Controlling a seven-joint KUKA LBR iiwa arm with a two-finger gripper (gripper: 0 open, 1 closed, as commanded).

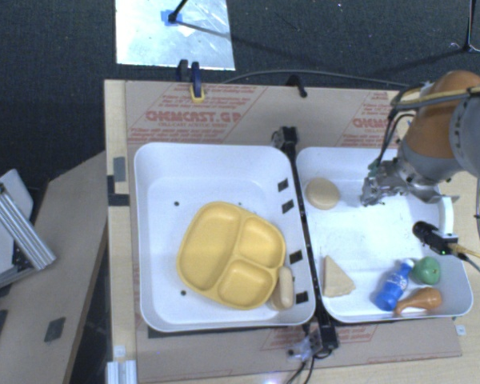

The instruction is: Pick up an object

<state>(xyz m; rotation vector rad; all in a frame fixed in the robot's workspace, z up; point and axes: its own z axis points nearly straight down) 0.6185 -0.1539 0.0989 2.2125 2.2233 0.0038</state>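
The round biscuit (322, 193) lay near the back of the right bin (360, 294), close beside the divider, and it was the nearest thing to my hand (374, 190), which hung just to its right with a clear gap between them. Whether my hand was open or closed I could not tell — it was too small and dark against the bin floor. The biscuit looked low and flat, so I judged a descent could land on its edge and skid it against the wall. The wedge (337, 278), blue bottle (393, 286), green ball (427, 271) and drumstick (417, 300) sat crowded at the front — a grab there risked nudging neighbours. The yellow tray (224, 250) filled the left bin (164, 214).
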